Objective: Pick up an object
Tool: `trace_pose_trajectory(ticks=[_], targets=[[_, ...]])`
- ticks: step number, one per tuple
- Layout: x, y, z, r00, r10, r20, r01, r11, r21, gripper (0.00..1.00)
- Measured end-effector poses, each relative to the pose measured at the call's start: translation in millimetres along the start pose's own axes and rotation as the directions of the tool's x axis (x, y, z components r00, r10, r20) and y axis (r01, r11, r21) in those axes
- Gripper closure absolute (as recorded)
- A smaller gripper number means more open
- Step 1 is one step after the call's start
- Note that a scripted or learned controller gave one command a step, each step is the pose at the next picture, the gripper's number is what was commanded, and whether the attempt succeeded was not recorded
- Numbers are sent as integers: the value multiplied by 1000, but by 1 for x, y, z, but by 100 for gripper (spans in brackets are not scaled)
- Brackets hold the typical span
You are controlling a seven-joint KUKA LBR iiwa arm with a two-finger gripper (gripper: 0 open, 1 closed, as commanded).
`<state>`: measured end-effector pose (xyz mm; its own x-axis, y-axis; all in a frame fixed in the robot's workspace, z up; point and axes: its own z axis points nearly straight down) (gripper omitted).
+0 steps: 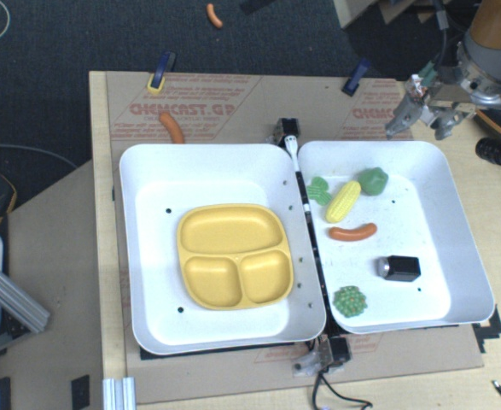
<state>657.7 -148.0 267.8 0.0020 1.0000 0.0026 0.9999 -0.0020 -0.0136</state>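
The hand [422, 114], its grip state impossible to tell, is hovering past the right bin's [455, 229] far rim, clearing the corn [344, 201] for picking.

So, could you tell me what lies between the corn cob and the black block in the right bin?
In the camera view, the orange sausage lies between the corn cob and the black block.

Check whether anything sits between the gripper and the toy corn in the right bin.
Nothing visible stands in the way. The gripper hangs over the right bin's far rim, and bare white floor lies between it and the corn. The green pepper lies beside the corn's far end and could crowd a grasp there.
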Motion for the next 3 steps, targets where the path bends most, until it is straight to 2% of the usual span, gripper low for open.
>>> trace_pose_trajectory(ticks=[1, 2, 3], targets=[[0, 2, -8, 1000, -2, 2, 2, 1000, -13, 0], [4, -8, 45, 1000, -2, 1, 2, 1000, -7, 0], [11, -2, 92, 1000, -3, 1, 3, 1000, -8, 0]])
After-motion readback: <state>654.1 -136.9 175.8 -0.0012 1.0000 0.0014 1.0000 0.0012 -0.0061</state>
